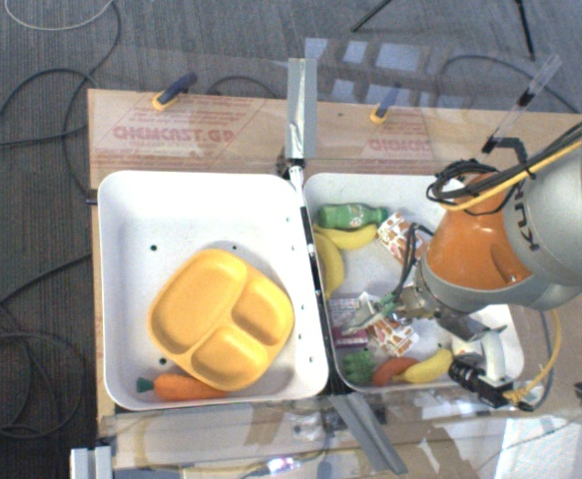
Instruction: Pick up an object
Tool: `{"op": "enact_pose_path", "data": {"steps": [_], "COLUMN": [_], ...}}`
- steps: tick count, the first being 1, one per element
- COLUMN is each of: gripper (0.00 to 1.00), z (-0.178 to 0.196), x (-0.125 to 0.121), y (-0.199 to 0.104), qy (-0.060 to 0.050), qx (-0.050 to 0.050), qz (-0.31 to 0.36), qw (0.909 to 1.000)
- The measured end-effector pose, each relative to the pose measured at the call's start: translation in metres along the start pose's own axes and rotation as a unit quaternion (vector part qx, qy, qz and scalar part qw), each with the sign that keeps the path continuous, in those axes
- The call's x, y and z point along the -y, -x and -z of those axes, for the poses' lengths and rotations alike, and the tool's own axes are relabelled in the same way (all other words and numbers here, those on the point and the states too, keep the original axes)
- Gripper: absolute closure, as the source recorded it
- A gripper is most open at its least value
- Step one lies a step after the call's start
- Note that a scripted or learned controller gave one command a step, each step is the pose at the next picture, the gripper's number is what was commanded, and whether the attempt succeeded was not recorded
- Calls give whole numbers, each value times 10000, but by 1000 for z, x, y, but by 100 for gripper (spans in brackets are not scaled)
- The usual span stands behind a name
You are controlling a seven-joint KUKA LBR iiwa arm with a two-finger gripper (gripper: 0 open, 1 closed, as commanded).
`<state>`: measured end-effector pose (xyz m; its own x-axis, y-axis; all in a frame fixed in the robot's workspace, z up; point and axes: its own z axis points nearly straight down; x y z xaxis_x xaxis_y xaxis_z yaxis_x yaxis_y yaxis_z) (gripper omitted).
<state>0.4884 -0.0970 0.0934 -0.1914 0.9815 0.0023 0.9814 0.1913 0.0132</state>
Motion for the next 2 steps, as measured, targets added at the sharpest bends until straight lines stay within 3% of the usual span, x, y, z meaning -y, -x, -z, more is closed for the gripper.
{"op": "enact_pose_path", "data": {"steps": [1, 2], "gripper": [100, 100], "z": [12, 118], "x": [-2, -45], "y": [3, -86], "qy": [50, -82], "qx": [43, 15], "qz": [-17, -123], "qw": [10000, 9999]}}
